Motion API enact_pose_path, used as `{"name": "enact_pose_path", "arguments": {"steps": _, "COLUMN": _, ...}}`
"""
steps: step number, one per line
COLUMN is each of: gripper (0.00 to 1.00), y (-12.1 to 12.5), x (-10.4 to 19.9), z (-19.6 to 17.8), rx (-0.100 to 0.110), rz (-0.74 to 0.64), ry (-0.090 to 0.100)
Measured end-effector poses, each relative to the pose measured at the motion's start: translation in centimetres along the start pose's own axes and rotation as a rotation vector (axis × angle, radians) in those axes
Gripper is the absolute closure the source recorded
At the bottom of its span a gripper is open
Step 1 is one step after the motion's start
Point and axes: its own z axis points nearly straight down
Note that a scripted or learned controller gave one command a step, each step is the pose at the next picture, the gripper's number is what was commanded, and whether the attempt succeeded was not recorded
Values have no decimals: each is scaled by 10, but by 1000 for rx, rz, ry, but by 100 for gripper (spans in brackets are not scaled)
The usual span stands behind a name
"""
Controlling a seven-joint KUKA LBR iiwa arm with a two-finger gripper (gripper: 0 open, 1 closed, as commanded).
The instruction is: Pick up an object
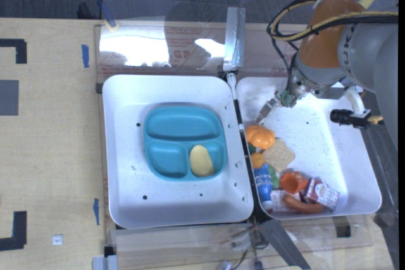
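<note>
Red sausage point(297, 202) lies low in right white bin point(354, 155); grey arm point(373, 54) bends down, fingers point(266, 112) state I cannot tell.

We see bright, even overhead light. Strong glare washes the clear plastic sheet point(166, 41) left of the gripper point(269, 109). Shadows are soft. The image is slightly grainy, with mild blur throughout.

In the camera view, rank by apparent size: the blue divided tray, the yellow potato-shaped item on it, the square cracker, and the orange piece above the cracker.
1. Blue tray, by far.
2. Cracker, orange piece and yellow item look alike; no firm ranking.
</note>
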Motion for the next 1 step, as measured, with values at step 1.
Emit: {"name": "enact_pose_path", "arguments": {"steps": 1, "gripper": 0, "y": 1, "x": 1, "z": 0, "rx": -3, "rz": 45, "ry": 0}}
